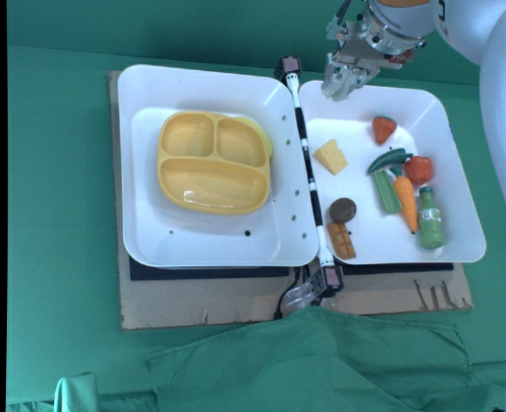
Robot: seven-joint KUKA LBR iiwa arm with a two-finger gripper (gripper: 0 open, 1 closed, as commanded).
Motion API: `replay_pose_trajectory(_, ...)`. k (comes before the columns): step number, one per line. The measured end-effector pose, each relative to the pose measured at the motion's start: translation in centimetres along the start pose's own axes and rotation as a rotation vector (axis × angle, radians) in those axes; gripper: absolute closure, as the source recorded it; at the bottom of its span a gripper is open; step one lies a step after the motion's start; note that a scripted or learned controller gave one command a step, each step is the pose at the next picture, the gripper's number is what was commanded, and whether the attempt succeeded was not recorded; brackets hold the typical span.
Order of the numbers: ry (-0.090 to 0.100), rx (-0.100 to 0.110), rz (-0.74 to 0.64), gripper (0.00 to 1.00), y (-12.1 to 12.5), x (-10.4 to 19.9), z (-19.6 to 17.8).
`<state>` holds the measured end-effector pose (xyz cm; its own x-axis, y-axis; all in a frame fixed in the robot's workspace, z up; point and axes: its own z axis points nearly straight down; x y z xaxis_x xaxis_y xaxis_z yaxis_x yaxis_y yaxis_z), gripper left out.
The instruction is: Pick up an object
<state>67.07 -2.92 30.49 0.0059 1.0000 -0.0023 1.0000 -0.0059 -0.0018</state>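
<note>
Over the right bin's (459, 230) far rim, at 12 o'clock, the gripper (342, 89) hangs with fingers slightly parted, holding nothing. Cheese wedge (331, 157) lies toward 6 o'clock of it; strawberry (384, 129) at 4 o'clock. Left bin (141, 230) bears a yellow divided plate (213, 161)

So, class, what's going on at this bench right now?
A robot arm reaches in from the right, its gripper hovering over the far edge of the right bin. That bin holds toy food: a cheese wedge, strawberry, carrot and bottle. The left bin holds a yellow tray.
</note>
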Motion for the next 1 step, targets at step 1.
replay_pose_trajectory(1, 0.002, -0.001, -0.002, 1.00, -3.56, -0.98, 0.40)
